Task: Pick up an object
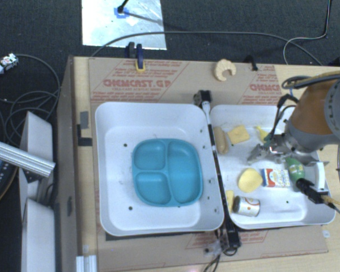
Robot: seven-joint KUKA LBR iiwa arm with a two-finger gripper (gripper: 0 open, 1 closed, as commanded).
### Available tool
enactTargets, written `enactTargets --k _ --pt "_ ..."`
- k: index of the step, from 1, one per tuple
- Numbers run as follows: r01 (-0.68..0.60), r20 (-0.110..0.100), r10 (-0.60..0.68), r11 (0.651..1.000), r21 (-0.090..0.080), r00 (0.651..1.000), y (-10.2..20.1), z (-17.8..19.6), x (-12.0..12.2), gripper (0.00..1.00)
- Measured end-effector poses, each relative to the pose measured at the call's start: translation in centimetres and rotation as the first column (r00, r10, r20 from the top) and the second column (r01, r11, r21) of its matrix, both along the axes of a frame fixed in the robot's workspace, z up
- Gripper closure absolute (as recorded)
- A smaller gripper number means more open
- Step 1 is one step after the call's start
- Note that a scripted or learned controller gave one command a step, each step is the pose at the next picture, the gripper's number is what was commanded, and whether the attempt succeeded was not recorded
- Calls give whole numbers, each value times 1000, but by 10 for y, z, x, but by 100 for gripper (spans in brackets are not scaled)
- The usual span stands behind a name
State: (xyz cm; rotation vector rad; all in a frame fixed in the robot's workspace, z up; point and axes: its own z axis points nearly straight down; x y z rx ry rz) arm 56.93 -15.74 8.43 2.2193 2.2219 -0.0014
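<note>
**Claw Low Over the Right Bin, Nothing Yet in Its Grip**

While the arm [320, 115] reaches in from the right, its claw [267, 151] hangs low inside the right bin [272, 217], metal fingers spread apart with nothing between them. Several candidates lie close by: a round yellow piece [250, 180] just below the claw, a small white carton [276, 178] beside that, a green bottle [295, 169] near the wrist, a yellow wedge [238, 135] up and to the left, a tan stick [219, 140] along the bin's left wall, and a small can [246, 206] toward the front edge. The left bin [110, 123] holds a blue divided plate [167, 171].

To do this step well, I would pick one thing that stands apart from its neighbours; the yellow wedge looks freest, while the round piece and the carton nearly touch and could be nudged together. Centre the spread fingers over the chosen thing, descend straight, close only once it sits between them, then lift slowly. Whether the fingertips already touch the bin floor I cannot tell.
</note>
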Motion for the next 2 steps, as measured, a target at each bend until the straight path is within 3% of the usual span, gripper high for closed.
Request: enactTargets --k 1,2 --pt "-3 3 3 1000 1 1000 -5 1 56 0" --pt "0 2 0 1000 0 1000 -49 1 27 0"
